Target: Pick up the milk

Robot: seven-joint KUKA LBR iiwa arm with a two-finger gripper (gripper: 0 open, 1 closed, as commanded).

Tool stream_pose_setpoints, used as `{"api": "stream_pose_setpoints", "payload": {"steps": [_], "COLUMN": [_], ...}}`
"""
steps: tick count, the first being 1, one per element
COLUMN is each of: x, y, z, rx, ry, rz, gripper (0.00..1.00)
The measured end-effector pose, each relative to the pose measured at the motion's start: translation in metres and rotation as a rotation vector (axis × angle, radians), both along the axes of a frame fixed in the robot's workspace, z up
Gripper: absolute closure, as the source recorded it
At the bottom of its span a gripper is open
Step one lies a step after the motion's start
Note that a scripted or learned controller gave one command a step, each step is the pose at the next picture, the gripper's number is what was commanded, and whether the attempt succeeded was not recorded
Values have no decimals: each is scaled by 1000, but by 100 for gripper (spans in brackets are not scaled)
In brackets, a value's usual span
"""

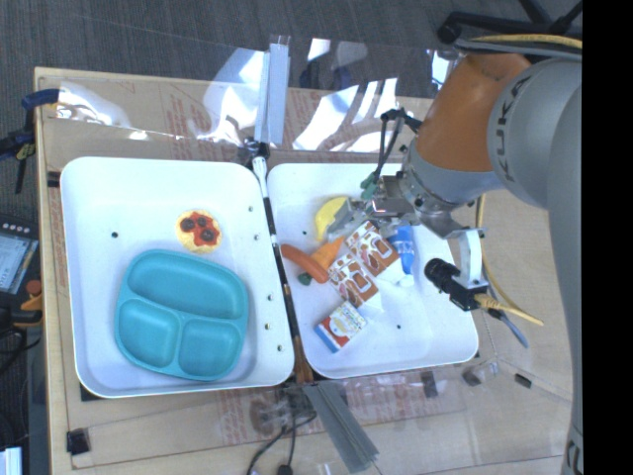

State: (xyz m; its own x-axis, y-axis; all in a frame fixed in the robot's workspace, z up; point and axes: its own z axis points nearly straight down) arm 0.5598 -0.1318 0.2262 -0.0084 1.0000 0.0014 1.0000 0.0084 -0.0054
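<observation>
White plastic bins sit side by side on the desk (148, 117). The left bin (89, 196) holds a teal divided plate (181, 315) and, just above it, a small tart with red berries (200, 230). The right bin (435, 344) holds the rest: a yellow banana (329, 214) near the top, an orange carrot (313, 258) below it, a brown and white patterned carton (362, 261) lying tilted at the centre, a blue bottle (403, 245) just beside that carton's right side, and the milk (341, 326), a small carton lying flat toward the near edge of the bin, apart from the others. The gripper (368, 211) hangs over the upper middle of the right bin, just above the patterned carton and next to the banana, well apart from the milk. Whether it is apart or together cannot be told from this angle. The grey arm (524, 97) with its orange band reaches in from the right.
</observation>
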Motion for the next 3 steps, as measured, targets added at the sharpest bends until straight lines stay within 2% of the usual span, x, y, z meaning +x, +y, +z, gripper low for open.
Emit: {"api": "stream_pose_setpoints", "payload": {"steps": [1,2,3], "x": [-63,-63,-60], "y": [-51,-51,11], "z": [-125,-116,-29], "rx": [0,0,0], "ry": [-2,0,-3], "rz": [51,57,203], "gripper": [0,100,100]}}
